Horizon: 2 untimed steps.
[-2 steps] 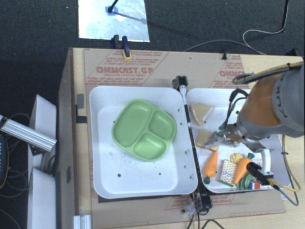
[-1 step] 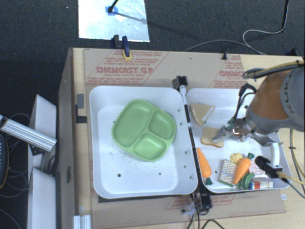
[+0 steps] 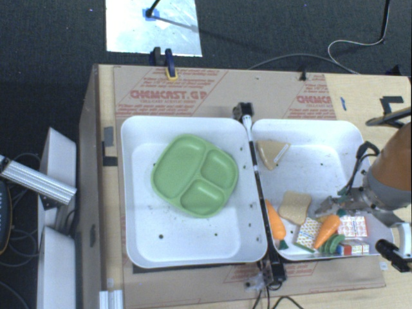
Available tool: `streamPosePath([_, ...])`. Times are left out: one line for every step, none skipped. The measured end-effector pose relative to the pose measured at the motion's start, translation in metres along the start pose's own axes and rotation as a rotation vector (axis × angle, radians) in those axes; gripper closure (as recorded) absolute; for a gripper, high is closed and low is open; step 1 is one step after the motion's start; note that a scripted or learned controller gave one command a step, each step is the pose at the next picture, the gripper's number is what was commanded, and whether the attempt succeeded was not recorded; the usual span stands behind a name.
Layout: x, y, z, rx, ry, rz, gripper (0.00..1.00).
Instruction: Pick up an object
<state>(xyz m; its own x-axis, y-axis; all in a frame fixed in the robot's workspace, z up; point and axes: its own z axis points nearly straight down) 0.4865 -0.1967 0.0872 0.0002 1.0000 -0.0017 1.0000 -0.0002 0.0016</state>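
While the hand, grip state unclear, hovers above, the carrot lies diagonally, green top lower left

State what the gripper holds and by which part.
Cannot be told. The gripper is low over the right bin, beside a carrot, but nothing visibly sits between its fingers.

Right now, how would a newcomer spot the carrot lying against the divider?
Look in the right bin, at its lower left corner. The carrot lies along the divider, beside the tan bread slice. A second carrot lies further right, among the flat printed packets.
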Motion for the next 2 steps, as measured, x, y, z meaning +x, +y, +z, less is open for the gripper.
streamPosePath([0.0011,0.0018,-0.0108,-0.004,0.001,-0.001,1.0])
streamPosePath([0.001,0.0016,-0.0106,-0.003,0.001,-0.002,0.0])
